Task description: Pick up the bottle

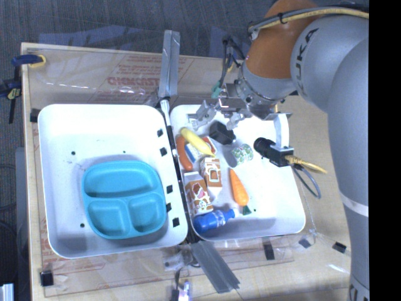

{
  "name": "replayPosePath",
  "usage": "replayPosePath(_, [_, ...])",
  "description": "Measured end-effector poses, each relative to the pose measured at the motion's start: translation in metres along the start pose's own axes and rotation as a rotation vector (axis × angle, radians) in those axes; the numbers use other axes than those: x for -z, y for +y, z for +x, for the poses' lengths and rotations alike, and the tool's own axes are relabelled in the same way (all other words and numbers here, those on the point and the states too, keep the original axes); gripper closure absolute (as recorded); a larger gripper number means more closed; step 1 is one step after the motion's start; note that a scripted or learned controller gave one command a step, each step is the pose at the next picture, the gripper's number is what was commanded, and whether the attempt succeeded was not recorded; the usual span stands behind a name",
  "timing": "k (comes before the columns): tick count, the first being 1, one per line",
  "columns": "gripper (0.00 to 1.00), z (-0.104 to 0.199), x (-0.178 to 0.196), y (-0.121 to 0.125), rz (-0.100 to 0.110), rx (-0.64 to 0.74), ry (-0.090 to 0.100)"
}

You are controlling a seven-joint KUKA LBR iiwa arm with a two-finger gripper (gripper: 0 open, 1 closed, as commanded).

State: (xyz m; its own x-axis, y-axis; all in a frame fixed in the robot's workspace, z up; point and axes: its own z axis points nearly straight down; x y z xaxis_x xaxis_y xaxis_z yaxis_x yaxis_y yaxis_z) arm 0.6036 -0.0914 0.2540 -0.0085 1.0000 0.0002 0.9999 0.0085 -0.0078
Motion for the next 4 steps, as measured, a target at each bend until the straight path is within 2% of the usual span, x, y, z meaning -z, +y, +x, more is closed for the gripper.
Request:
replayPosePath(1, [0.0,0.052,-0.065,-0.015,0.002,-0.286,0.0])
replayPosePath(2, [0.0,0.13,-0.065,-0.025,0.003,-0.356,-0.001])
replayPosePath(3, [0.0,0.175,-0.053,0.01,-0.001,-0.275,0.0])
replayPosePath(4, [0.0,0.175,-0.065,-0.073,0.0,-0.286,-0.002])
